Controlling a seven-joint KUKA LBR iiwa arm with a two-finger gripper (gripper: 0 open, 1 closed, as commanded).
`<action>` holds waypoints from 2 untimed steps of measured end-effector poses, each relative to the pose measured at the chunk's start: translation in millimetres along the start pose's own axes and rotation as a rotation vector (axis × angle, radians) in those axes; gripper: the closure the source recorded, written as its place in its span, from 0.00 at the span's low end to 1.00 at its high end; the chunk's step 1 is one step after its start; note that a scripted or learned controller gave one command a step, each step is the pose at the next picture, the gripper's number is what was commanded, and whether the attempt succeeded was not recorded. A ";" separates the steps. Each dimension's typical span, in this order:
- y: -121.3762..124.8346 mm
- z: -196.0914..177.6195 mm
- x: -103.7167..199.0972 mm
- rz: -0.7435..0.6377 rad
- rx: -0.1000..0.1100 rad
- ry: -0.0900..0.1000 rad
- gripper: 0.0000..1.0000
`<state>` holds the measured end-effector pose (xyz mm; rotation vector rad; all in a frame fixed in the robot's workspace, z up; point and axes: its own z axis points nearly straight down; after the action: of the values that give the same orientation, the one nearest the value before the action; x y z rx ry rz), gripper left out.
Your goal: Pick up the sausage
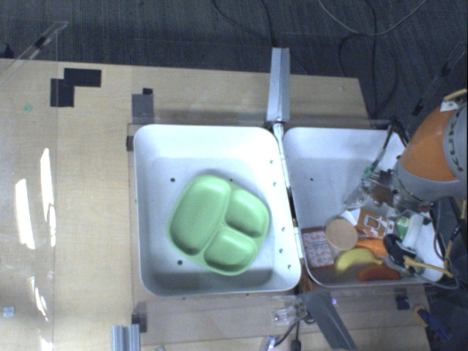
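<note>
Arm [439, 152] low at right, jaws seemingly hidden.

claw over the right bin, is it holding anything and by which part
Cannot be told: the claw sits low over the right bin, its tips lost among the food items there, and no item shows between them.

The right bin [322, 159] is offering open white floor across its upper and left parts, so a descent there is meeting nothing. Its lower right corner is crowding up: a tan round disc [341, 234], a yellow banana [354, 258], a reddish sausage [379, 273], a patterned flat packet [317, 247] and a printed card [372, 224] are lying close together, some touching. The grey arm [431, 167] is hanging over that bin's right side, blocking approach from there. In the left bin [153, 196], a green divided tray [219, 224] is taking up the middle, leaving margins along the walls.
</note>
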<state>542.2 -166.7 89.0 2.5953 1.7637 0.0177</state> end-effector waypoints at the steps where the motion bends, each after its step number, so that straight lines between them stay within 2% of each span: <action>1: -50.3 -1.0 5.6 0.061 -0.005 -0.004 0.00; 2: -28.2 -40.8 -16.0 0.137 0.007 -0.003 0.00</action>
<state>509.6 -171.3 129.4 2.7140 1.5850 0.0080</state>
